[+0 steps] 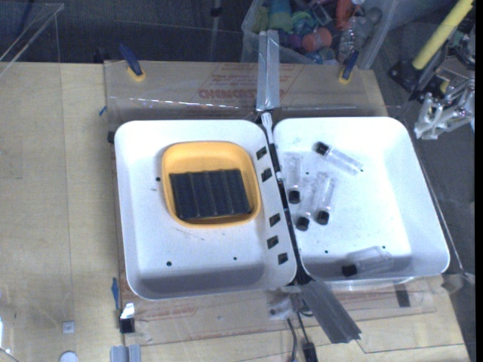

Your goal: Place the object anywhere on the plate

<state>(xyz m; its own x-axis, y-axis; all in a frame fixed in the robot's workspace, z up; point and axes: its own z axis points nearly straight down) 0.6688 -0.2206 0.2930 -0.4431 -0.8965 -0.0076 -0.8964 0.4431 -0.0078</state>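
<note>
A yellow plate (175, 164) with rounded corners lies in the left bin (143, 255). A dark ribbed rectangular object (210, 193) rests flat inside the plate and covers most of its floor. Several clear vials with black caps lie in the right bin (407, 202): one near the back (337, 157), a cluster beside the divider (309, 194), and one at the front edge (368, 261). A pale clawed part that looks like my gripper (441, 115) sits outside the right bin, past its far right corner, well away from the plate and the vials.
A divider with black clips (273, 202) separates the two bins. Behind the bins stands a clear tub of colourful toys (317, 13). A yellow tube (449, 17) leans at the top right. Wooden bench (53, 202) stretches to the left.
</note>
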